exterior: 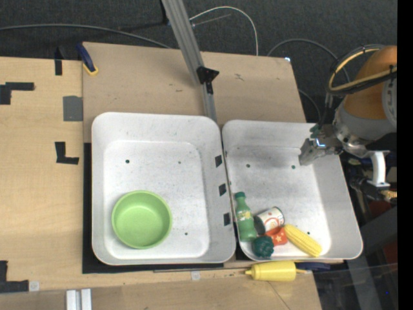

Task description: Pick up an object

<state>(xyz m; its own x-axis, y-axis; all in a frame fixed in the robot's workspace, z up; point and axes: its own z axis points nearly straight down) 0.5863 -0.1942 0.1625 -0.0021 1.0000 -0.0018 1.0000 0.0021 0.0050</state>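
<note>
Several small objects lie bunched at the near edge of the right bin (284, 141): a green bottle (244, 216), a white and red can (271, 219), a yellow corn cob (302, 239) and a dark green lump (262, 247). My gripper (312, 148) hovers over the right bin's far right corner, well away from that cluster. Nothing is seen between its tips.
The left bin (155, 131) holds a green bowl (141, 219) at its near left. A yellow bottle (273, 271) lies on the bench just outside the right bin's near rim. A grey pole (187, 34) slants across the back, with cables behind.
</note>
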